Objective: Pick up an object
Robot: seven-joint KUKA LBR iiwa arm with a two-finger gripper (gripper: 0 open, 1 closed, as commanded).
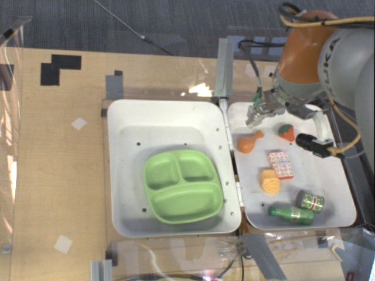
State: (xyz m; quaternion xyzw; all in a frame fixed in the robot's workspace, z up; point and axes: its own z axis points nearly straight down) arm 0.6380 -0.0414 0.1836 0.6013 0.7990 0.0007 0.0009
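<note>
My gripper [255, 115] hangs over the far left part of the right bin [345, 183], just above and behind an orange drumstick toy [248, 141]. Nothing shows between its fingers. A red strawberry toy [286, 132] lies to its right. Nearer the front lie a pink patterned box [280, 164], a yellow waffle-like piece [269, 181], a small green can [310, 201] and a green bottle [291, 214] on its side.
The left bin [126, 127] holds a green divided tray [183, 186]. A grey post [224, 69] stands behind the seam between the bins. A black cable end [313, 144] hangs over the right bin's right side.
</note>
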